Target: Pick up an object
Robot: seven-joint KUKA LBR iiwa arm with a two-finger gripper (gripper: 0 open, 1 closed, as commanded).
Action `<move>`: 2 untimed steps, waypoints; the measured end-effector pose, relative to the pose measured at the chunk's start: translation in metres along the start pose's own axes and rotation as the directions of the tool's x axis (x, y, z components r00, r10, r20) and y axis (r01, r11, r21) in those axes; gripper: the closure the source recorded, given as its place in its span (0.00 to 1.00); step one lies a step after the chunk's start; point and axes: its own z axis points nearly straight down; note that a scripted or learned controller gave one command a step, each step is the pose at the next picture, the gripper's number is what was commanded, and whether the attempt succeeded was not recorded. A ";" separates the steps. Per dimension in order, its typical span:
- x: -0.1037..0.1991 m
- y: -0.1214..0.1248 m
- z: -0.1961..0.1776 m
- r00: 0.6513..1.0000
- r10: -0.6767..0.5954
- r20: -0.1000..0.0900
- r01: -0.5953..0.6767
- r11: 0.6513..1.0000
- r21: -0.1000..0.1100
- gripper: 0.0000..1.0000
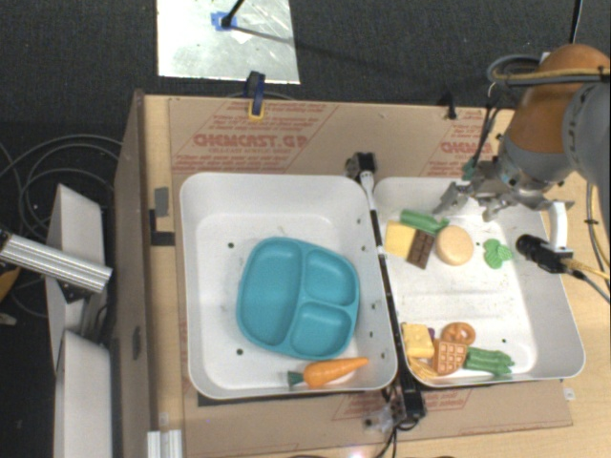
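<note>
My gripper [470, 205] hangs over the far part of the right bin [544, 322], its fingers spread open with nothing between them. Just below and in front of it lie a tan round bun [455, 246], a green pod [420, 221], a yellow block [396, 239] and a brown chocolate piece [420, 249]. A small green leafy piece [495, 253] sits to the bun's right. At the bin's near edge are a pretzel [458, 333], a waffle [447, 358], a yellow cheese piece [416, 340] and a green bean [488, 359].
The left bin [205, 256] holds a blue divided plate [298, 296] and an orange carrot [329, 372] at its near edge. A divider wall [377, 256] runs between the two bins. Cardboard [286, 136] lies beyond them.
</note>
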 end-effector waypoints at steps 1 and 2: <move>0.033 -0.011 0.027 1.000 -0.004 0.001 0.004 1.000 -0.006 0.00; 0.029 -0.013 0.060 1.000 0.001 0.006 -0.001 1.000 -0.016 0.00</move>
